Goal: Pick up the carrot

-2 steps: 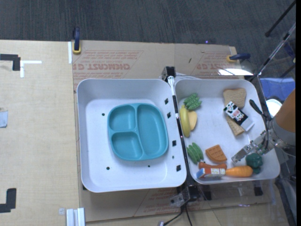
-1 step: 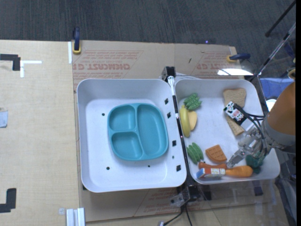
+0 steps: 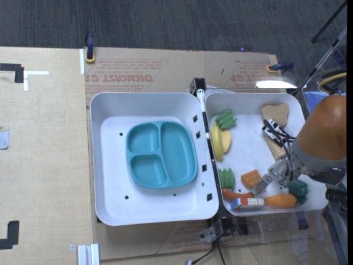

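The carrot (image 3: 281, 201) is orange and lies flat along the near wall of the right bin (image 3: 242, 105), close to its front right corner. My gripper (image 3: 260, 186) hangs low over that bin, just up and left of the carrot and beside an orange cracker (image 3: 250, 178). Nothing of the carrot is between its tips, and it sits apart from the gripper. The grey arm with its orange band (image 3: 328, 126) comes in from the right and hides part of the bin's right side.
Around the carrot lie a small red, white and blue box (image 3: 247, 203), a red-orange piece (image 3: 233, 193), a dark green broccoli (image 3: 298, 188) and a green vegetable (image 3: 226, 176). Further back are a banana (image 3: 219, 142), leafy greens (image 3: 225, 119) and bread (image 3: 275, 114). The left bin (image 3: 105, 164) holds a teal divided plate (image 3: 161, 153).
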Controlling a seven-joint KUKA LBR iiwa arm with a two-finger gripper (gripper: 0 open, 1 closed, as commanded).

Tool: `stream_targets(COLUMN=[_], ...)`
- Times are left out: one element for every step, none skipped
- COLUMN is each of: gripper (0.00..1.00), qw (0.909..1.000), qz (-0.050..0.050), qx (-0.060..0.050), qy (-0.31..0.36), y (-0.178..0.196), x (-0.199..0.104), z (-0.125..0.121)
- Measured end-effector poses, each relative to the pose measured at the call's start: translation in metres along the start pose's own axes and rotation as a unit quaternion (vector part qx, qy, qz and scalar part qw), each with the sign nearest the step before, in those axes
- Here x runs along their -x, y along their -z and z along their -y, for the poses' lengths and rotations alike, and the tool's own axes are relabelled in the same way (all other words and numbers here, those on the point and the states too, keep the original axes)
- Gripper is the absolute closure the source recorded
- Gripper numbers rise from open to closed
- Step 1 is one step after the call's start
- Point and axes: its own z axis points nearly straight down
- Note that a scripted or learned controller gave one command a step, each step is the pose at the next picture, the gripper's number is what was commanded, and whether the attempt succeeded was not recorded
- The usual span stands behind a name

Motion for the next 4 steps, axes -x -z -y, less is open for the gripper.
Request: stream_targets(gripper=[0.0, 0.0, 1.0, 1.0], qw=[0.9873, 0.9979, 0.9981, 0.9975], qz=[0.001, 0.0, 0.002, 0.001], qx=[0.0, 0.0, 0.002, -0.001], qy=[0.159, 0.065, 0.062, -0.071], y=[0.011, 0.0, 0.01, 0.1], x=[-0.007, -0.048, -0.045, -0.04], z=[-0.007, -0.039, -0.041, -0.146])
